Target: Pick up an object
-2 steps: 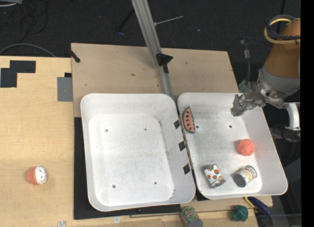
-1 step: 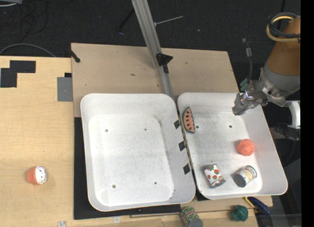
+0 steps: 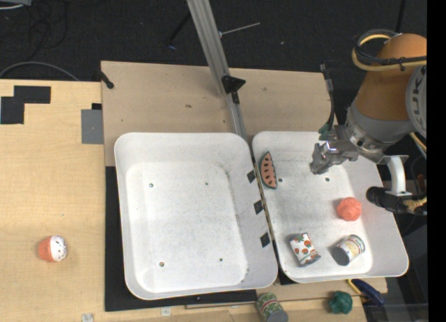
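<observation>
1. hovering over the right bin (image 3: 390,261), gripper (image 3: 319,162) near its upper middle; too small and dark to tell the claw's state.
2. lying in that bin: watermelon slice (image 3: 268,170) against the left wall, orange ball (image 3: 349,209), spotted box (image 3: 303,249), can (image 3: 348,249) tipped over.
3. cut off at the bottom edge: green lump (image 3: 340,302) and a jar (image 3: 269,307).
</observation>
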Controlling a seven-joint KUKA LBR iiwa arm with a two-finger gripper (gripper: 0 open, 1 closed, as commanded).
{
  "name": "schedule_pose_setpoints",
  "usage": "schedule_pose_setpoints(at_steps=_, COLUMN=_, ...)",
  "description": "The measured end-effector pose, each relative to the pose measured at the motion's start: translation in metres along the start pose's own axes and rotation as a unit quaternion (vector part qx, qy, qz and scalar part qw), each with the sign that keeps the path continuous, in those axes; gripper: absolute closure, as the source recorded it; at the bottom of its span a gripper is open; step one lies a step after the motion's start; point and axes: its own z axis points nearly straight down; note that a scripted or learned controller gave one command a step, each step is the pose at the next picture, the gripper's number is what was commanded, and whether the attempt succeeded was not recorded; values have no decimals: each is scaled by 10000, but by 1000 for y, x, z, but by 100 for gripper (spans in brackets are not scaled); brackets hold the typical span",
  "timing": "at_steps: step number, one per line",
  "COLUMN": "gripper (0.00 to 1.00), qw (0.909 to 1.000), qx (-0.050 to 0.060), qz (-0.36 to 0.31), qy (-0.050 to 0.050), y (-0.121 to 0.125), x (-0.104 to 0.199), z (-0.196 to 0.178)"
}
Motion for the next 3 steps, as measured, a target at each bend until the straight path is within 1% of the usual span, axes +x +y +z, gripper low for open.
schedule_pose_setpoints(at_steps=1, gripper=100, qw=10000, qx=0, qz=-5, qy=0, y=-11, x=49, z=7)
schedule_pose_setpoints(at_steps=3, gripper=100, qw=10000, qx=4, qz=-8, qy=2, y=-54, x=167, z=-1)
